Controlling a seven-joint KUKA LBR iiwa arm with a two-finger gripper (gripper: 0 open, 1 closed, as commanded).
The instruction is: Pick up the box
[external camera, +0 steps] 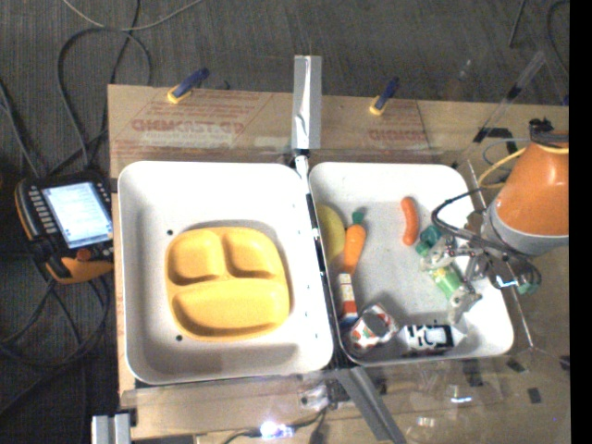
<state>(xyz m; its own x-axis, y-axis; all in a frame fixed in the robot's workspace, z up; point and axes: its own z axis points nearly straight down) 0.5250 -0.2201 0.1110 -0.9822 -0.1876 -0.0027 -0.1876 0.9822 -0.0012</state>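
Observation:
In the right bin (481, 340), a small red and white box (373, 326) lies near the front wall, tilted. A narrow red and white packet (347, 296) lies just left of it, along the bin's left wall. A black and white item (430, 337) rests to the right of the box. My gripper (460, 289) hangs low over the bin's right side, up and to the right of the box and apart from it. Green parts (444, 280) and cables crowd its tip. The orange-banded wrist (536, 192) stands above it.
An orange carrot (352, 243) and a yellow piece (329, 229) lie by the right bin's left wall, and an orange sausage (409, 220) sits further back. The left bin (139, 248) holds a yellow divided tray (228, 280). A handheld pendant (69, 215) sits at the far left.

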